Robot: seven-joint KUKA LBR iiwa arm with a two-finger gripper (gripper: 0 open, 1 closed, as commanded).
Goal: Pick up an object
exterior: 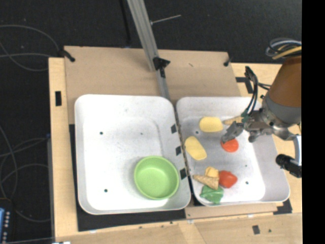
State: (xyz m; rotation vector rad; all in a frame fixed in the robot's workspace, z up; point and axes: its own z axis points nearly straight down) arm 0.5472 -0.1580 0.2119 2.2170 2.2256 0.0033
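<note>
The hand [242, 131] hangs low over the right bin [256, 187], near its far right corner, dark fingers spread apart with nothing between them. Just beneath and beside its fingertips lies a small round orange-red object [231, 146], smooth and glossy, resting on the bin floor. A pale yellow lump [210, 124] sits close to the far edge, and another yellow piece [195, 148] lies near the left wall. By the near edge cluster a red piece [228, 179], a tan wedge [207, 180] and a green piece [212, 194]. The left bin [101, 121] holds a green bowl [156, 177] at its near right corner. No writing is legible.
</note>
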